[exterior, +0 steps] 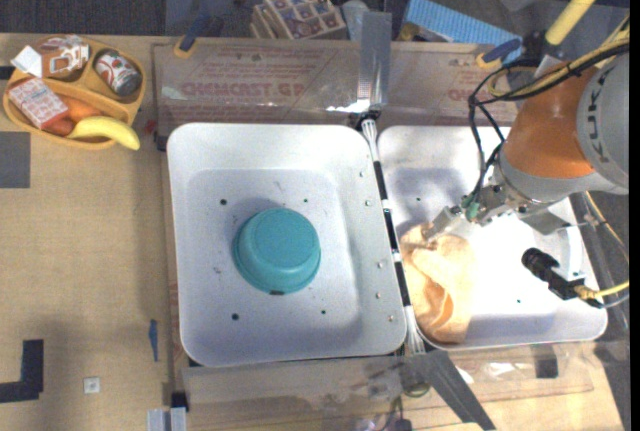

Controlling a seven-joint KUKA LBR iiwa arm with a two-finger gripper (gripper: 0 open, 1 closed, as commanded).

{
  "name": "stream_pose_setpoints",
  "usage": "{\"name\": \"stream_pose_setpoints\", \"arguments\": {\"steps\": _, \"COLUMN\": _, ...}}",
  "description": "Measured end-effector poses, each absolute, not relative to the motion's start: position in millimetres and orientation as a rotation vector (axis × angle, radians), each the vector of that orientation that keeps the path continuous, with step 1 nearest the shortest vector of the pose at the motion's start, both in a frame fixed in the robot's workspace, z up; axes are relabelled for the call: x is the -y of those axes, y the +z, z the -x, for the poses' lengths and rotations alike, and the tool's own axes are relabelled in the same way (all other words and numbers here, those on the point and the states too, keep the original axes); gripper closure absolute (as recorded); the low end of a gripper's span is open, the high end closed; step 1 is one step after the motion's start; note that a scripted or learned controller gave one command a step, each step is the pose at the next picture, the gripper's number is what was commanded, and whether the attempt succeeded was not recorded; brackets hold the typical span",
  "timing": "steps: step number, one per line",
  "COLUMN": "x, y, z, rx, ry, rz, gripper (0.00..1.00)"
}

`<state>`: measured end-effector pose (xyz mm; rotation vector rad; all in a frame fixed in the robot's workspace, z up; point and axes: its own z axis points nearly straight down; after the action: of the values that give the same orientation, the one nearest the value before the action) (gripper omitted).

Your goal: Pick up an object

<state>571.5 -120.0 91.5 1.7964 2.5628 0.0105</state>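
Gripper (pixel 462 212) low in the right bin (pixel 560 319), tips at the far edge of an orange cloth (pixel 438 279); seemingly touching it, grip state unclear. Cloth bunched at the bin's near-left corner. Teal bowl (pixel 278 250) upside-down in the left bin (pixel 200 169).

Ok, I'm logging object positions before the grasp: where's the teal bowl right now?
The teal bowl sits upside down near the middle of the left bin, away from the gripper, which is over the right bin.
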Motion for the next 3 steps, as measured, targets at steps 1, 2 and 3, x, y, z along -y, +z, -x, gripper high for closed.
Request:
{"name": "stream_pose_setpoints", "arguments": {"steps": 1, "x": 102, "y": 91, "z": -651.6, "rx": -2.606, "ry": 0.011, "rz": -1.73, "gripper": 0.0}}
{"name": "stream_pose_setpoints", "arguments": {"steps": 2, "x": 105, "y": 123, "z": -651.9, "rx": -2.758, "ry": 0.003, "rz": -1.488, "gripper": 0.0}}
{"name": "stream_pose_setpoints", "arguments": {"steps": 3, "x": 103, "y": 92, "z": -603.9, "rx": -2.843, "ry": 0.01, "rz": -1.304, "gripper": 0.0}}
